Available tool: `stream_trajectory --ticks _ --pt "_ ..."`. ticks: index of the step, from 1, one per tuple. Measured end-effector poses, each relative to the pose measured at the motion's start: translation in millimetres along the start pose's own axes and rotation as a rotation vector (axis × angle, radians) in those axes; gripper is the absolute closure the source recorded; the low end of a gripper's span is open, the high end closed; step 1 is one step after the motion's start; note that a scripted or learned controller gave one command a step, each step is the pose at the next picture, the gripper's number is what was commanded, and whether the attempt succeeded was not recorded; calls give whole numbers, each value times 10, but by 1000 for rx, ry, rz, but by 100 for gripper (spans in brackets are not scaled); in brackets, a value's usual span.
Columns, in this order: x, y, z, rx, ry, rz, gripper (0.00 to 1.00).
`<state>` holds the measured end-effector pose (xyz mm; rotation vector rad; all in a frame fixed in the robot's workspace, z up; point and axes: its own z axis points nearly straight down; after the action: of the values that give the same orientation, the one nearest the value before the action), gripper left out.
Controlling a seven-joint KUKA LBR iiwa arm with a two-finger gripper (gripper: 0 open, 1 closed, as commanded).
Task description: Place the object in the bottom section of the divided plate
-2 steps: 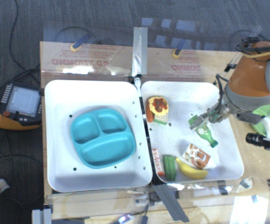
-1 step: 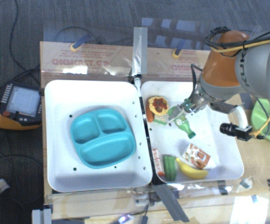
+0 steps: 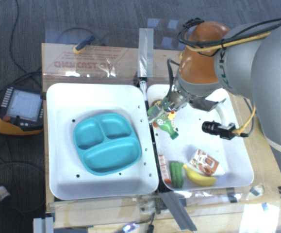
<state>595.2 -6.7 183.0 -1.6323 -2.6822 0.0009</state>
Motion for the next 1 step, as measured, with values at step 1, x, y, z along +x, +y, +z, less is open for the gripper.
stream_trajectory --ticks 1 --pt "645 219 -168 1 0 28 100"
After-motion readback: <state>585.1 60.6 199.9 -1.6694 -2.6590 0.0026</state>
